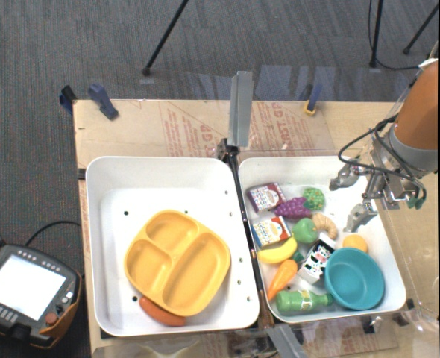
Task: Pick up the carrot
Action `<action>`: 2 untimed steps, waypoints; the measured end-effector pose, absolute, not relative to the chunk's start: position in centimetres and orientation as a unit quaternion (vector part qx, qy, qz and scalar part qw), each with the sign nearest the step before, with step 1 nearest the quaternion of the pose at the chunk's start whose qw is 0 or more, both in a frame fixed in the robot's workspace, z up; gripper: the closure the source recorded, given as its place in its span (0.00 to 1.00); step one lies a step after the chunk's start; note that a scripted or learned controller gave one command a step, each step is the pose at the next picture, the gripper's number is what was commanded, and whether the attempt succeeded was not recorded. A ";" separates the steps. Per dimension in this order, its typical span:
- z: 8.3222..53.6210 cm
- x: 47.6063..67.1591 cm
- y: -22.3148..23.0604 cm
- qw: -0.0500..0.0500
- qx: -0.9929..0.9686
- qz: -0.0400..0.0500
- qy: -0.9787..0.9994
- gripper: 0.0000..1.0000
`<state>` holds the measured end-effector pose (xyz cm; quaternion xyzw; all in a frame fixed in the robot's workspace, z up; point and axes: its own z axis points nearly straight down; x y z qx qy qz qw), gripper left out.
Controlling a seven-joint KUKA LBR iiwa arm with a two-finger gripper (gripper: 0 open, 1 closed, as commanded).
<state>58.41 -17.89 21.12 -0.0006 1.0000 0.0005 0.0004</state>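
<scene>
The orange carrot (283, 274) lies in the right bin (394, 263), near its front left, between a banana (277, 251) and a green bottle (302, 301). It points toward the bin's front edge. My gripper (352, 198) hovers over the right bin's back right part, well behind and to the right of the carrot. Its two fingers (344, 177) stand apart, open, with nothing between them.
Packed around the carrot are a white and black box (317, 259), a teal bowl (353, 277), an orange (355, 242), a green apple (304, 230), a croissant (324, 222), grapes (291, 207) and small cartons. The left bin (108, 200) holds a yellow divided plate (177, 261) and a sausage (162, 312).
</scene>
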 end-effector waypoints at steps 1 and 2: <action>8.9 55.0 -21.0 -0.004 0.105 0.001 0.994 0.00; 8.9 57.2 -15.6 0.002 0.167 0.001 0.986 0.00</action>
